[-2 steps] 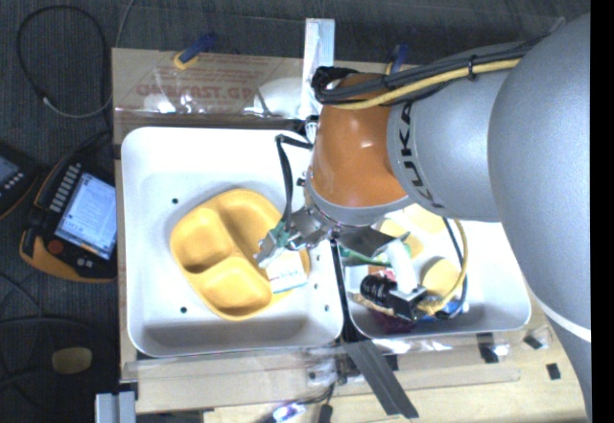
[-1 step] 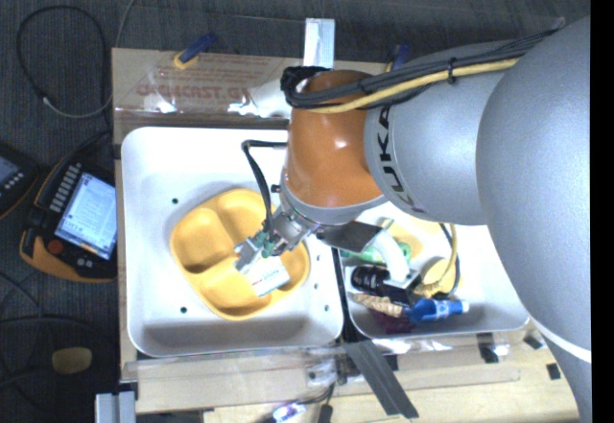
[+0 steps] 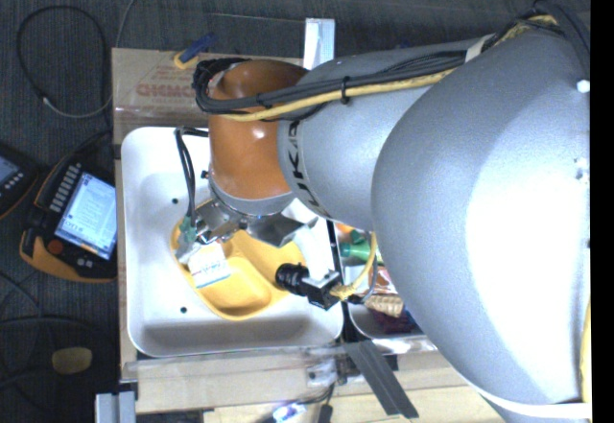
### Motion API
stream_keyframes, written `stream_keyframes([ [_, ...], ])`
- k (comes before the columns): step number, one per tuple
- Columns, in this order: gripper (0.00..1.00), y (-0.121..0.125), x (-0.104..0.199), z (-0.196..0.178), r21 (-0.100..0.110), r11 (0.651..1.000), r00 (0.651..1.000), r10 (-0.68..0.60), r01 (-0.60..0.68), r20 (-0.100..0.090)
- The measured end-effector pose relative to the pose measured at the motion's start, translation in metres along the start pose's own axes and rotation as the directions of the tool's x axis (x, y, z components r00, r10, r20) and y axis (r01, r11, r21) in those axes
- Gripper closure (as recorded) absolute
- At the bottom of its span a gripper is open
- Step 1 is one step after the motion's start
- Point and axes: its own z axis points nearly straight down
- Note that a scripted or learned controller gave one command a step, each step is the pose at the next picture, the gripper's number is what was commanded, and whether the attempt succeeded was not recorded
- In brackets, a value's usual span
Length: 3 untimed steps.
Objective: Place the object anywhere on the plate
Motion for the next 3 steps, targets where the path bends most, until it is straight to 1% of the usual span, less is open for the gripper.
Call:
stream_keyframes([
  [1, 1.00, 0.067, -0.079, -0.093, -0.002, 0.979, 0.979, 0.203, -0.203, 0.005],
  [2, 1.00, 0.050, -0.090, -0.043, 0.000, 0.998, 0.998, 0.066, -0.066, 0.005],
  [3, 1.00, -0.004, -0.063, 0.011, 0.000, 0.983, 0.983, 0.183, -0.183, 0.003],
])
